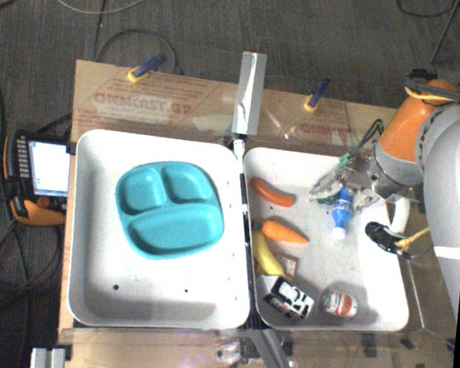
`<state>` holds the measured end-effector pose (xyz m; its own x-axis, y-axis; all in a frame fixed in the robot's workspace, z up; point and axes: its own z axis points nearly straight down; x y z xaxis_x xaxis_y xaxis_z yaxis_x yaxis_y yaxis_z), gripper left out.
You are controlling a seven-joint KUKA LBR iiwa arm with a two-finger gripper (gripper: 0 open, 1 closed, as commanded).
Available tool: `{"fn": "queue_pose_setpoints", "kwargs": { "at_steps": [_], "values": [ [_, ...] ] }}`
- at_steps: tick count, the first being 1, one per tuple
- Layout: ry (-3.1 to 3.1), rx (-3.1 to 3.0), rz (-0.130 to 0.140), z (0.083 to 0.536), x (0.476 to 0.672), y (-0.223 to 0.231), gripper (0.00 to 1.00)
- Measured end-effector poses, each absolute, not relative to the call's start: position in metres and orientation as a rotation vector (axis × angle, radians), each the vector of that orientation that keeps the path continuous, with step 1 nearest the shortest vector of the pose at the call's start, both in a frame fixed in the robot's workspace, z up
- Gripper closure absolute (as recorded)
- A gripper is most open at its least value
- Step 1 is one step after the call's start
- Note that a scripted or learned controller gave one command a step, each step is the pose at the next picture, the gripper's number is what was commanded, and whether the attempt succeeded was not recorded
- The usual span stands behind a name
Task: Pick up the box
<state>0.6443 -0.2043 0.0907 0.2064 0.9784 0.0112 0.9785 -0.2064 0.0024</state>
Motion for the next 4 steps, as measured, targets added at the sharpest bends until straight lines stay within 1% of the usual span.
{"fn": "queue_pose_setpoints", "kwargs": {
  "at_steps": [1, 2, 3, 4],
  "values": [
    [-1.981, -2.435, -0.004, 0.099, 0.644, -0.206, 1.00],
    [-1.772, -2.596, 0.007, 0.219, 0.662, -0.168, 1.00],
    [-1.775, -2.597, 0.018, 0.227, 0.662, -0.169, 1.00],
    [-1.927, -2.479, 0.009, 0.155, 0.668, -0.150, 1.00]
  ]
}}
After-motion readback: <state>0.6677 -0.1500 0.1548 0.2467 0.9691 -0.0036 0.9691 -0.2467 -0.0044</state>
